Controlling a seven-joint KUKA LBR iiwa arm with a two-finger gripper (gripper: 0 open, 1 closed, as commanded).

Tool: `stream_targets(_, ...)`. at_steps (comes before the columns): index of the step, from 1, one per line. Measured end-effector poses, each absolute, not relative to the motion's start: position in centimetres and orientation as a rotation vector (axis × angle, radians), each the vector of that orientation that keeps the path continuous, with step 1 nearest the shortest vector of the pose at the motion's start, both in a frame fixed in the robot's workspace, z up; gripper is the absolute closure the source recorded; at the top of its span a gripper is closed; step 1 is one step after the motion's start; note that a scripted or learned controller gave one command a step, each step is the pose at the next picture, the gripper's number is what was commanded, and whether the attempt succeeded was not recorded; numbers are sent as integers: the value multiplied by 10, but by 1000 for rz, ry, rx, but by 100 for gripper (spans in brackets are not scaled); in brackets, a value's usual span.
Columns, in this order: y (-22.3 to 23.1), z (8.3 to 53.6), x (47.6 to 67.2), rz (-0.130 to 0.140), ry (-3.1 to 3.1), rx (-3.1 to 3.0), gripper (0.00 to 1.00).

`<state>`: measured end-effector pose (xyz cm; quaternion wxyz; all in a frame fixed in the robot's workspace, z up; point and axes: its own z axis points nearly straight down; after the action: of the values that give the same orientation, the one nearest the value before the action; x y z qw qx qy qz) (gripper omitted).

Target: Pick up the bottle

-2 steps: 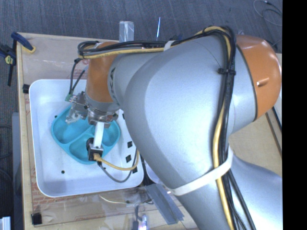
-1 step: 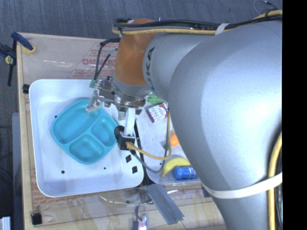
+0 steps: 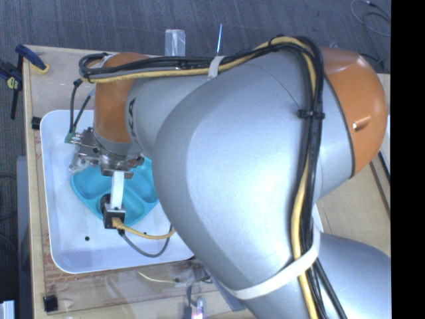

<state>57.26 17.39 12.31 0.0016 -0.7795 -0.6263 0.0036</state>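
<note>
Teal dish [image 3: 138,198] sits in the white bin [image 3: 56,198] beneath the claw [image 3: 96,159]; you cannot tell whether that claw is open.

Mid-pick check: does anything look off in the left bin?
Yes. The gripper hangs over a turquoise dish in the left bin, a flat, wide thing, not bottle-shaped. The grey arm covers most of the bench, so I cannot judge the rest.

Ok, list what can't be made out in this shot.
Camera view:
- Everything right of the left bin: behind the arm.
- Blue thing in that bin: its top under the gripper, kind unclear.
- Dark speck near the bin's lower wall: too small to name.
</note>
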Motion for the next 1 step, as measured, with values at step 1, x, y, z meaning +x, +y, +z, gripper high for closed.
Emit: stream_targets(1, 210, 91, 585, 12, -2047, -2387, 0)
